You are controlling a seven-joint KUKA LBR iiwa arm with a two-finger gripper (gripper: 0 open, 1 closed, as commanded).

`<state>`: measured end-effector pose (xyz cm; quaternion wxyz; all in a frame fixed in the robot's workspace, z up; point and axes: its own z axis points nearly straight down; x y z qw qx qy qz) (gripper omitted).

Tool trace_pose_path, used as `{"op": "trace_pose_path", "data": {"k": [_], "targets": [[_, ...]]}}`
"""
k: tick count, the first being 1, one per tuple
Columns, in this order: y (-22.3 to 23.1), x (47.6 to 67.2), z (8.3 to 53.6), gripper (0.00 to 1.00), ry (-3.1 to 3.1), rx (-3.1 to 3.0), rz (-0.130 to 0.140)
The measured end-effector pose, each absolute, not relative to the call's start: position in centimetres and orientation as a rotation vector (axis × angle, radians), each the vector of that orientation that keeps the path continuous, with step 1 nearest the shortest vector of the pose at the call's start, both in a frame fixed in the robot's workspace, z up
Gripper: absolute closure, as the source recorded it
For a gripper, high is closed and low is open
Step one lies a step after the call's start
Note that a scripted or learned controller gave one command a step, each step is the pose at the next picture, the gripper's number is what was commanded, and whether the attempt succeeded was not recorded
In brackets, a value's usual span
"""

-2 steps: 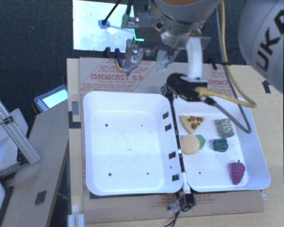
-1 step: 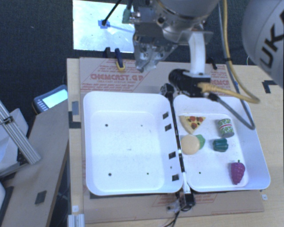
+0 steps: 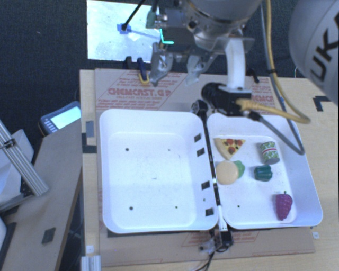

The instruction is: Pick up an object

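Even, bright overhead light; white bins (image 3: 153, 174) near overexposed, soft shadows only at their inner walls. Glare on the pale panel (image 3: 114, 29) at top. Overall image soft, low resolution, slight colour noise. Arm housing (image 3: 318, 47) at upper right large and blurred, out of focus.

The arm (image 3: 222, 16) was cut off by the top edge, so most of its body lay out of frame. The end effector (image 3: 177, 66) hung blurred above the bench's (image 3: 132, 92) far side. A green object (image 3: 240, 168) was partly hidden behind the round tan piece (image 3: 226, 172). The label on the small can (image 3: 269, 152) was too small to read.
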<state>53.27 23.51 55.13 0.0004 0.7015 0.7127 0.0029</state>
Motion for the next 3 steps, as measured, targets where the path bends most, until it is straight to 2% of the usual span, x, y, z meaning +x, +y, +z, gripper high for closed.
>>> {"op": "trace_pose_path", "data": {"k": [1, 2, 3], "targets": [[23.5, 53.3, 56.3, 1.00, 2.242, 2.199, 0.014], [23.5, 53.3, 56.2, 0.00, 2.243, 2.198, 0.012], [23.6, 53.3, 57.4, 1.00, 2.246, 2.193, 0.017]]}}
